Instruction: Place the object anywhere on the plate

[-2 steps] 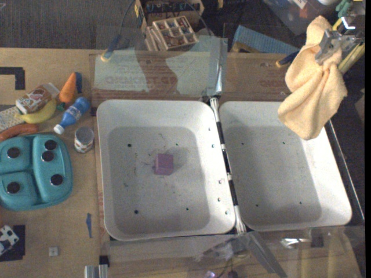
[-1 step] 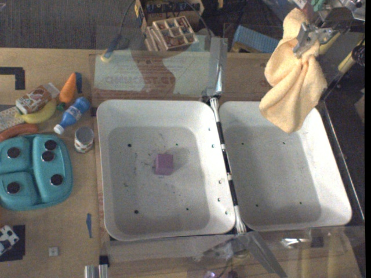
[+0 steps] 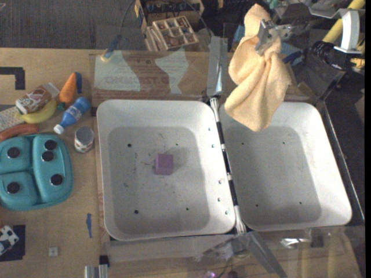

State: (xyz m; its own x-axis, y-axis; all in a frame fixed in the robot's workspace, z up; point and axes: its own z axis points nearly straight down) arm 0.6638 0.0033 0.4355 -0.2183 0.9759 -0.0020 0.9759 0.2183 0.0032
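A pale yellow cloth [image 3: 257, 80] hangs in the air over the back left corner of the right bin [image 3: 324, 155]. My gripper [image 3: 270, 35] is shut on the cloth's top, and the fabric drapes down from the fingers. A small purple block [image 3: 163, 163] lies flat near the middle of the left bin [image 3: 116, 178]. I cannot make out a plate in either bin.
On the bench to the left lie a teal compartment tray [image 3: 33, 170], a small can [image 3: 84, 139], a blue bottle [image 3: 72, 114], a banana [image 3: 38, 113] and a toy carrot [image 3: 69, 87]. A cardboard box of items [image 3: 171, 32] stands behind the bins.
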